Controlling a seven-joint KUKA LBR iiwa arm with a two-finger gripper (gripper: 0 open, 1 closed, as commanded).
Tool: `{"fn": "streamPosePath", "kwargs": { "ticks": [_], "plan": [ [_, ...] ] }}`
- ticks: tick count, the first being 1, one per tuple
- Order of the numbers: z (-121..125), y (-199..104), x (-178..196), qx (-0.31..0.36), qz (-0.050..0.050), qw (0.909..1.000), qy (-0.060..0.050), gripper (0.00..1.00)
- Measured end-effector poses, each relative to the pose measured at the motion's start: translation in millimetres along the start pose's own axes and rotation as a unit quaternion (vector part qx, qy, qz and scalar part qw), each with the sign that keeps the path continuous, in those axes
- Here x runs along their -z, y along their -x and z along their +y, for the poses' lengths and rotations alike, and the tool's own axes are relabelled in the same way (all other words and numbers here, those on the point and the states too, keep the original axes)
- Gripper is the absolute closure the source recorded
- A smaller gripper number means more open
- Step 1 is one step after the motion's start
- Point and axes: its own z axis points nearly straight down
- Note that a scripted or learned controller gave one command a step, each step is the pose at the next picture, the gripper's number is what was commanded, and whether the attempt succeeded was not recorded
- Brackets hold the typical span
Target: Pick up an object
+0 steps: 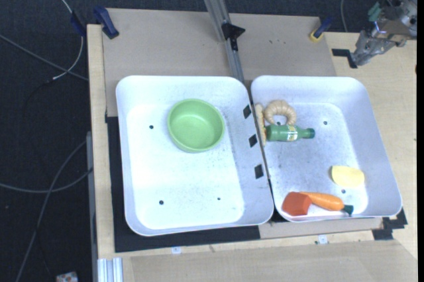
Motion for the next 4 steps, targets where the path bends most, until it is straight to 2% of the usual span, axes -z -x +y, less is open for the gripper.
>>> {"fn": "streamPosePath", "kwargs": {
  "ticks": [1, 3, 4],
  "plan": [
    [-17, -49, 5, 0.002, 0.004, 1.0, -0.009, 1.0],
    [-47, -147, -31, 0.002, 0.004, 0.9999, -0.012, 1.0],
    [-71, -207, -42, 0.002, 0.003, 0.9999, -0.013, 1.0]
  ]
}}
